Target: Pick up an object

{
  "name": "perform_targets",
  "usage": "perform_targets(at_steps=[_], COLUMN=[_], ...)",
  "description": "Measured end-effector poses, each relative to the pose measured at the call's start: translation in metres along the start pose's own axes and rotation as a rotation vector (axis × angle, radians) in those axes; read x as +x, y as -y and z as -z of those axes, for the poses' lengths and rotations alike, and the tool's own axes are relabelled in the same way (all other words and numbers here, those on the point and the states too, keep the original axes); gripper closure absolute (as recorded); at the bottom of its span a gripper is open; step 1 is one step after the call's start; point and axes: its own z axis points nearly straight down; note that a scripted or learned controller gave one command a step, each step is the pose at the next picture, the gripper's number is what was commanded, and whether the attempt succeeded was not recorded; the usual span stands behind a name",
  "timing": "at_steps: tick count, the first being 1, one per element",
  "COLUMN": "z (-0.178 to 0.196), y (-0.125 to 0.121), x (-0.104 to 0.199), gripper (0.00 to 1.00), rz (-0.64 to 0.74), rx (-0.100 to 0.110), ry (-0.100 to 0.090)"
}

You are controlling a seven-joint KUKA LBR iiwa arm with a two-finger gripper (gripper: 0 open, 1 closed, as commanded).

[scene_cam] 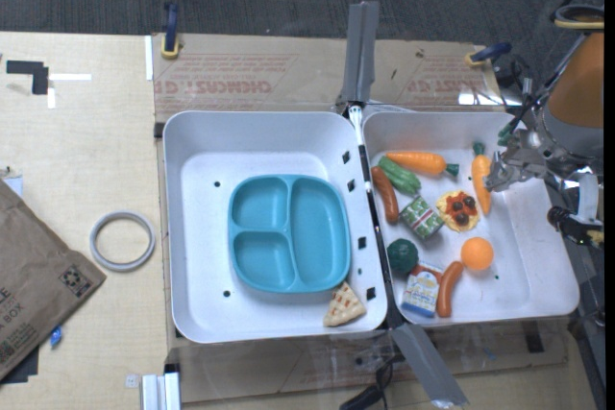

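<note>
The right bin [538, 298] holds several toy foods: a long carrot [418, 161], a small upright carrot [479, 183], a green pepper [399, 176], a sausage [384, 196], a green box [421, 217], a small tart [458, 209], an orange [477, 253], a dark green ball [402, 254], a milk carton [420, 291] and a second sausage [448, 287]. My gripper [503, 170] hangs over the bin's back right part, just right of the upright carrot. Nothing is visibly held.
The left bin [192, 206] holds a teal divided plate [291, 232] and a pizza slice [344, 306] at its front right corner. On the bench to the left lie a tape ring [122, 239] and a cardboard box [38, 288]. A grey divider bar [361, 53] stands between the bins.
</note>
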Motion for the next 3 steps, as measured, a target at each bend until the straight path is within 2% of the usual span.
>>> perform_targets(at_steps=[1, 2, 3], z=[0.051, -0.015, -0.015], y=[0.030, 0.040, -0.028], x=[0.024, 0.041, 0.081], gripper=[1.00, 1.00, 1.00], rz=[-0.092, -0.030, -0.055], rx=[0.006, -0.009, -0.004], ry=[0.002, 0.006, 0.004])
